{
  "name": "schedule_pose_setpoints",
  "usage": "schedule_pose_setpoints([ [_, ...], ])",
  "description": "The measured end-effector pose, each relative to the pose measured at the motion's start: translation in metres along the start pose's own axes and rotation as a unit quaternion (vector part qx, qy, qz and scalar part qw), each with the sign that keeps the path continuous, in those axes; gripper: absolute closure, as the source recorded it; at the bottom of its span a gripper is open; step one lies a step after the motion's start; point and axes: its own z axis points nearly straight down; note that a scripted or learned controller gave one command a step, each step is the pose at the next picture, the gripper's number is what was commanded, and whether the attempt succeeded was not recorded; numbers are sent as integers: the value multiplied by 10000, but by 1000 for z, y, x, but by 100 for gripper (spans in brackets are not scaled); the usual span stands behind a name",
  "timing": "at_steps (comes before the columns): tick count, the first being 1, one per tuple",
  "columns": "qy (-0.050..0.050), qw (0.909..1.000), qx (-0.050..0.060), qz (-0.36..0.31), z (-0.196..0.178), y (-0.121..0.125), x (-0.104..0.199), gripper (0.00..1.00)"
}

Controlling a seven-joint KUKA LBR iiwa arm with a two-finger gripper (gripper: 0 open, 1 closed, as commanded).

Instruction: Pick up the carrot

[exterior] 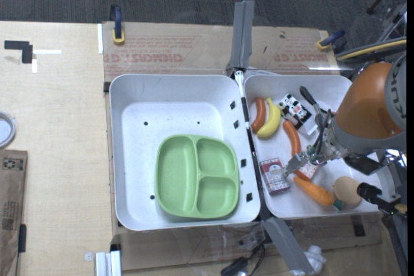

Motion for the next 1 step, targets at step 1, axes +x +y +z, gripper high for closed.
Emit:
schedule_pose_setpoints([
  [1, -18, 9996, -22, -277, 0, -42, -54, 0],
])
